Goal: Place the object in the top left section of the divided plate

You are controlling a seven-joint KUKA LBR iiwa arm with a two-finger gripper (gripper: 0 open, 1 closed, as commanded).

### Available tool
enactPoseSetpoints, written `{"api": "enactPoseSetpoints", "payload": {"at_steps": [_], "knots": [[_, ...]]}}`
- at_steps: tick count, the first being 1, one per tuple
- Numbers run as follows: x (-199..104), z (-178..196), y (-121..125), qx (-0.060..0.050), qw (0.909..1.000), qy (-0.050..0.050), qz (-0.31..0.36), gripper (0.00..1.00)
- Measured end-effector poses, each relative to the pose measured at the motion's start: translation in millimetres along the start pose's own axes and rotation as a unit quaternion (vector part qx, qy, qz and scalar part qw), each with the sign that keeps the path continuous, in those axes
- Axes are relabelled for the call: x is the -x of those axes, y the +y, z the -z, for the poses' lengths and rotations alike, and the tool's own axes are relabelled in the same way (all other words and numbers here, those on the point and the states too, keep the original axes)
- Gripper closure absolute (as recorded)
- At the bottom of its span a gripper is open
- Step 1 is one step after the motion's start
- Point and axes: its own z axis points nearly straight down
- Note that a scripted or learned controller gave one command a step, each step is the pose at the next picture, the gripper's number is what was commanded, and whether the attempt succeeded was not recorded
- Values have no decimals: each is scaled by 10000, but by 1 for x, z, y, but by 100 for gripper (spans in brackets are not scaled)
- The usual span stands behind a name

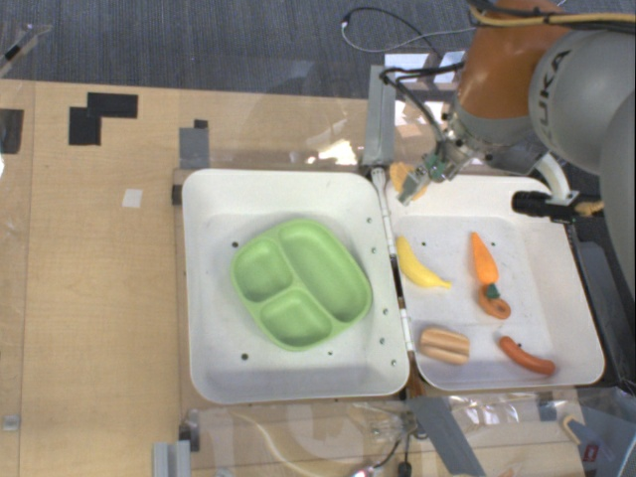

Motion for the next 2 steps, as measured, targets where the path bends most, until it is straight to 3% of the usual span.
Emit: {"api": "enactPoseSetpoints", "payload": {"at_steps": [1,2], "knots": [[-38,0,20,-1,9854,8,1701,100],[-114,0,43,2,9609,13,2767,100]]}}
